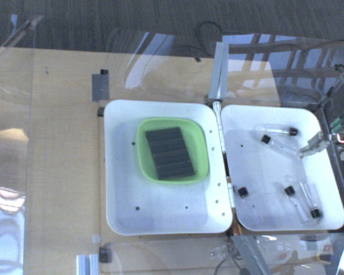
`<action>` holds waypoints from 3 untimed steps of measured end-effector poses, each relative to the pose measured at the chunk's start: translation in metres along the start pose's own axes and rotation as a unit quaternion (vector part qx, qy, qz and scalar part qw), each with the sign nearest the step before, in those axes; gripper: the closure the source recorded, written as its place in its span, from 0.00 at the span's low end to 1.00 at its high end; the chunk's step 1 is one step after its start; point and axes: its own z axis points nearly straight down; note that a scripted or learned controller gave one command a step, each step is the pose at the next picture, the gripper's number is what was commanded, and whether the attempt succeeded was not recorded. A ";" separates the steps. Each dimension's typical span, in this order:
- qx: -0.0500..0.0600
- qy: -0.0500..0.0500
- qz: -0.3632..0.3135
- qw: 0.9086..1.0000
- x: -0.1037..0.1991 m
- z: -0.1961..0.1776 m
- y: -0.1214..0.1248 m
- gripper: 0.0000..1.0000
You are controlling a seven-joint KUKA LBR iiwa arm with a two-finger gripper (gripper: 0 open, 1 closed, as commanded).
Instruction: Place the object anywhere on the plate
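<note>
A lime-green square plate [201, 153] lies in the left white bin [120, 171], towards its far side. On the plate rests a dark grey ridged rectangular block [170, 153], lying flat and turned slightly off the plate's edges. The block sits wholly within the plate's rim and nothing touches it.
The right white bin [327, 222] holds several clear plastic tubes with black caps, one at the far side [278, 132] and one near the front right [308, 200]. Small black pieces [242, 192] lie loose there. A grey wedge-shaped part [312, 144] juts in at that bin's right edge.
</note>
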 end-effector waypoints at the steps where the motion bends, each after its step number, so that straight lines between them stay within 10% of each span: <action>1: 0.002 0.001 -0.077 0.997 -0.007 0.020 0.000 0.00; 3: 0.000 0.000 -0.257 0.967 -0.014 -0.003 0.001 0.00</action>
